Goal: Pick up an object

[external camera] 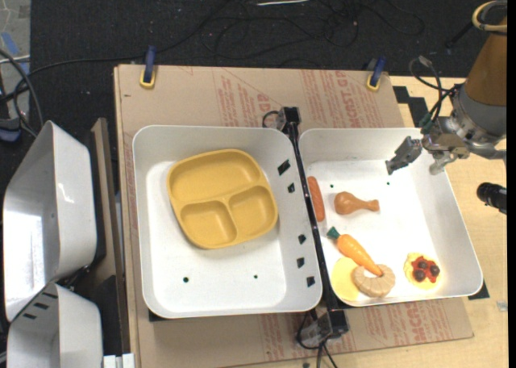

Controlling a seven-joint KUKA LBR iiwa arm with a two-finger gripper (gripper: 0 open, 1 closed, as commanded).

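Camera view: gripper (421, 156) hangs over the upper right of the right bin (355, 142), fingers spread apart, nothing between them. Below it in that bin lie a drumstick (355, 203), a sausage (315, 198) by the divider, a carrot (358, 253), a biscuit (375, 282) and a berry tart (423, 269). Left bin (153, 221) holds a yellow divided plate (222, 198).

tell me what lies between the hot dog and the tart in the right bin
In the camera view, the carrot lies between the hot dog and the tart.
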